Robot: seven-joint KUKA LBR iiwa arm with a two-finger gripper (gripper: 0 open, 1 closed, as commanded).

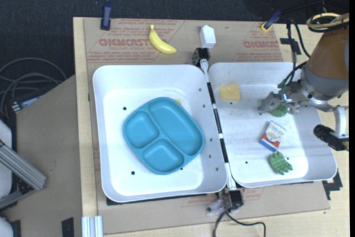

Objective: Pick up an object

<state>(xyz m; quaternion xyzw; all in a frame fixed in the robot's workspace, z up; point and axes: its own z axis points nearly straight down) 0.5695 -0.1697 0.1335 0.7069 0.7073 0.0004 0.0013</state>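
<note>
My gripper (275,104) is low in the right bin (310,170), near its upper middle, with the arm coming in from the right. A small green object (279,111) lies right beneath the gripper's tip and is partly covered by it. I cannot see whether it is gripped. Below that lies a small white, red and blue box (273,136). A green leafy toy (280,163) rests closer to the bin's front edge. A yellow block (230,92) sits at the bin's upper left.
The left bin (105,119) holds a blue divided plate (162,133). A banana (161,41) and a small white object (207,36) lie on the cardboard behind the bins. Cables hang near the arm at the right.
</note>
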